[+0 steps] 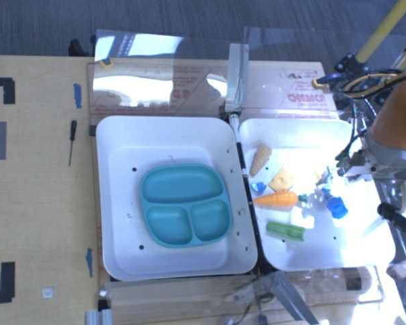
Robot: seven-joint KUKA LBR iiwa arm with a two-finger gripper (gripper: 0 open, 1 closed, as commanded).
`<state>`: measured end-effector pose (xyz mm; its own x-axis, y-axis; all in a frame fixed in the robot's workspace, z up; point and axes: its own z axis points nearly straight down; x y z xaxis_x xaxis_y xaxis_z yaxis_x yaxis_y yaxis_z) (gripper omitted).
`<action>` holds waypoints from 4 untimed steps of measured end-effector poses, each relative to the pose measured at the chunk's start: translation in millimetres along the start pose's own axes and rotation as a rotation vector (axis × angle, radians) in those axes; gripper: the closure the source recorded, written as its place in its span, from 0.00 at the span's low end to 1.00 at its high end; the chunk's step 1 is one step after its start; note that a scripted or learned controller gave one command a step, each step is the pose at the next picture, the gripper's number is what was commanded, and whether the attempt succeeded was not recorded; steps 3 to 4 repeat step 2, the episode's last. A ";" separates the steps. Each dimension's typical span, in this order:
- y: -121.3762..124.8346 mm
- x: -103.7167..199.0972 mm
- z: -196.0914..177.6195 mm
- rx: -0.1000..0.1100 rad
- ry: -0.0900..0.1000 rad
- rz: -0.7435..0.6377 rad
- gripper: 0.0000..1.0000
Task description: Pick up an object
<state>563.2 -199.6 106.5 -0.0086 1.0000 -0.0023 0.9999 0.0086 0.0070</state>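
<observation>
1. Bench (pixel 34 181) surface on the far left is tan, with black corner marks and a small screwdriver (pixel 72 134) lying on it.
2. Left bin (pixel 115 202) holds a teal divided tray (pixel 186 204), flat, with three compartments.
3. Right bin (pixel 365 249) holds the small objects: a cream cone-shaped piece (pixel 260 160) near the divider, a yellow wedge (pixel 281 180) just beside it, an orange carrot (pixel 277 199) lying crosswise below, and a green stick (pixel 285 231) nearer the front.
4. Blue object (pixel 336 206) lies further right (among whitish bits too washed out by glare to identify).
5. Arm (pixel 392 131) enters at the right edge; its gripper is hard to make out, and whether it is open or closed cannot be told.
</observation>
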 end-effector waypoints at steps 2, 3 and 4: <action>15.2 64.2 -93.2 -0.008 -0.001 -0.438 1.00; 15.2 64.2 -93.2 -0.008 -0.001 -0.438 1.00; 15.2 64.2 -93.2 -0.008 -0.001 -0.438 1.00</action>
